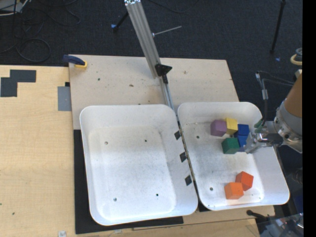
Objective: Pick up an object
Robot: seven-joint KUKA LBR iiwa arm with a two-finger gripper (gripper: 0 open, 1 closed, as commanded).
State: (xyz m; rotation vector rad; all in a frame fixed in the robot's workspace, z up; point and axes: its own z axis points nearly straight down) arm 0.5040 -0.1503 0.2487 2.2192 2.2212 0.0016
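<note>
Metallic and glinting, the end effector (257, 141) sits at the right rim of the right bin (276, 179), just beside the blue block (243, 134); from my seat I cannot tell its state. Blocks with crisp, matte faces cluster in that bin's upper part: a purple block (218, 128), a yellow block (231, 124), the blue one and a dark green block (230, 145), all touching or nearly so. Lower down, two orange blocks (239, 185) lie together. Smooth white plastic with rounded corners forms the left bin (98, 132), speckled with dark flecks. Both bins rest on a pale, scuffed wooden worktop (118, 78).
</note>
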